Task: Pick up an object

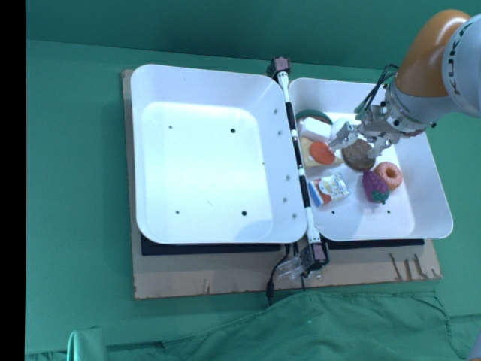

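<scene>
Pincer [352,135] sits low over the right bin [428,201], reaching in from the right on my screen; whether it is released or clenched I cannot tell, and I see nothing clearly held by it.

Working left to right: the green surface [75,164] carries a cardboard sheet [225,284], and on that the left bin [203,164], white, with a few dark specks on its floor. A black-and-white bar [294,145] runs along the seam between the bins.

Just past the bar, in the right bin, a white block [316,128] lies near a green-rimmed piece [312,114] at the far side. Nearer me is a yellow item with a red-orange disc [322,153] on it, close to the pincer's left side. Below that lies a small packet [331,189] in white, blue and red. A brown round object [358,155] sits right under the pincer. To its right, a purple strawberry-like fruit [375,186] touches a doughnut [388,174]. The grey arm [436,74] with its orange band rises off to the upper right.
</scene>
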Controlling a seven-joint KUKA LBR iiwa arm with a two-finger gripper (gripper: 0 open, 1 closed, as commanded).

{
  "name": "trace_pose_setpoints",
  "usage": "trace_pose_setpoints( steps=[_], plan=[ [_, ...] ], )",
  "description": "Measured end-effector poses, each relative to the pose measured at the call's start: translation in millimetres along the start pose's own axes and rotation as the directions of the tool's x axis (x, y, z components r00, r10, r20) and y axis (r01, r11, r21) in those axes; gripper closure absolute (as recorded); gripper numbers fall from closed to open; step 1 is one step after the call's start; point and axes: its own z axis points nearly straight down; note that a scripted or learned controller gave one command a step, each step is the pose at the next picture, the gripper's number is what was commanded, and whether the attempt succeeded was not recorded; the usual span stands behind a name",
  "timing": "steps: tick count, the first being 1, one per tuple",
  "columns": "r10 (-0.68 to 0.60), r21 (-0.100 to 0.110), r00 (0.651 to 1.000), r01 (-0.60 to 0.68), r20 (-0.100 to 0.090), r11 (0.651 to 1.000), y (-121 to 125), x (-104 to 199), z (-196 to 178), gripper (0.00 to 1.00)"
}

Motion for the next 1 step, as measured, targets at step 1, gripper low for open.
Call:
trace_pose_setpoints(
  steps=[1],
  plan=[
    [0.000, -0.018, 1.000, 0.000, 0.008, 1.000, 3.8, -4.1, 20.3, 0.00]
  ],
)
